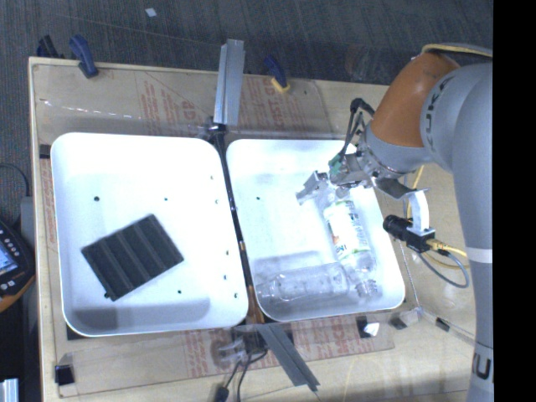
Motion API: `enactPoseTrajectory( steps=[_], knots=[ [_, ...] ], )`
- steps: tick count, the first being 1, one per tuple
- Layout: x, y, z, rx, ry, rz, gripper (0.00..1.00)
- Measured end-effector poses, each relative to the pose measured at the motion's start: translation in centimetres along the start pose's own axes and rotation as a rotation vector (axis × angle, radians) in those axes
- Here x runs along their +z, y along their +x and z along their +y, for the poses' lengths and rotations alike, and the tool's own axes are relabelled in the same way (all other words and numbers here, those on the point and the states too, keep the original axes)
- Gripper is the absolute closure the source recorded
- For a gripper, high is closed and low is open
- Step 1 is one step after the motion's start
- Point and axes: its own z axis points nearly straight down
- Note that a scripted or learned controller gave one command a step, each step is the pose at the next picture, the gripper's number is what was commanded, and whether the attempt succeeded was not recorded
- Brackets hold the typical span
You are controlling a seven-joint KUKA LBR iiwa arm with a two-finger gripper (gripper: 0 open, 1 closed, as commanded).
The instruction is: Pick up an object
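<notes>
A black ridged slab point(132, 255) lies flat in the left bin point(75, 153), towards its front left. In the right bin point(268, 162) a clear plastic bottle with a white and orange label point(347, 234) lies along the right wall. A second clear bottle point(306, 285) lies crosswise near the front wall. My gripper point(316, 187) hangs low over the right bin, at the far end of the labelled bottle, reaching in from the right. Nothing can be seen held in it.
A grey divider bar point(228, 78) runs between the bins at the back. Blue clamps point(84, 57) grip the bench's far edge. The grey arm with its orange band point(406, 107) stands over the right bin's back right corner.
</notes>
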Motion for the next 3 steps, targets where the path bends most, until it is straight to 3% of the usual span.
enactPoseTrajectory(
  steps=[1, 3],
  knots=[
    [-2.37, 0.4, -2.09, -0.062, 0.005, 0.003, 0.0],
    [-1.78, 0.5, -2.73, -0.126, 0.006, 0.004, 0.0]
  ],
)
